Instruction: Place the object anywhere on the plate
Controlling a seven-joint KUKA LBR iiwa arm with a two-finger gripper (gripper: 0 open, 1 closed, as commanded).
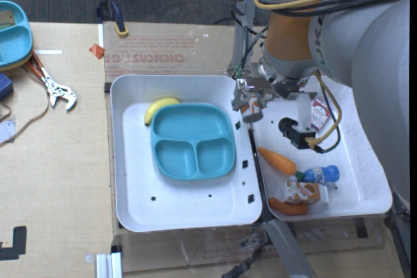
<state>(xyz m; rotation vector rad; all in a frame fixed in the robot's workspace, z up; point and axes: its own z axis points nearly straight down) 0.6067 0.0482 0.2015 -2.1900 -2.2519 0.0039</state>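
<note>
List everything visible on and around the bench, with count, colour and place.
plate: 1, teal, three compartments, in the left bin
banana: 1, yellow, left bin, at the plate's far-left corner
bins: 2, white, side by side
carrot: 1, orange, right bin
bottle: 1, blue, right bin, beside the carrot
sausage: 1, reddish-brown, right bin's near edge
packet: 1, white and orange, right bin
wrench: 1, silver, on the bench, left
arm: 1, grey with orange band, from the right
gripper: 1, over the divide between the bins
</note>
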